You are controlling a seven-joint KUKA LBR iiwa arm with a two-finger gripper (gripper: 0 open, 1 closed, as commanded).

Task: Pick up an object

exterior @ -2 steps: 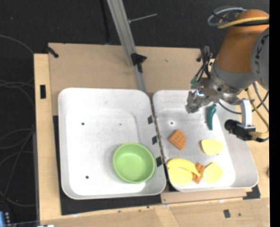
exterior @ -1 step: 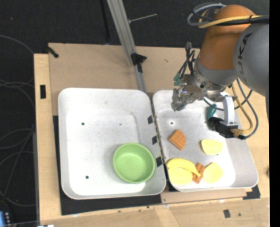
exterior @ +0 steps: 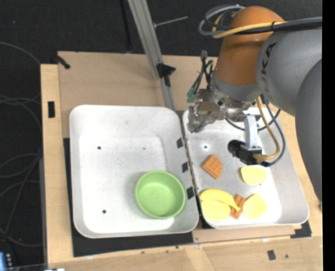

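Observation:
My gripper (exterior: 196, 121) hangs over the far left corner of the right bin (exterior: 291, 176), close to the wall between the two bins. Nothing shows between its fingers. An orange waffle-shaped piece (exterior: 212, 166) lies in the right bin, below and slightly right of the gripper. Near the bin's front sit a yellow banana-like piece (exterior: 213, 202), a small orange piece (exterior: 236, 205) and two yellow rounded pieces (exterior: 253, 175) (exterior: 255, 206). A green bowl (exterior: 160, 193) rests at the front right of the left bin (exterior: 111, 145).
The arm's orange band and grey body cover the back right of the right bin. A black-and-white part of the wrist (exterior: 247, 143) hangs over the bin's middle. A metal pole (exterior: 150, 38) slants up from behind the bins.

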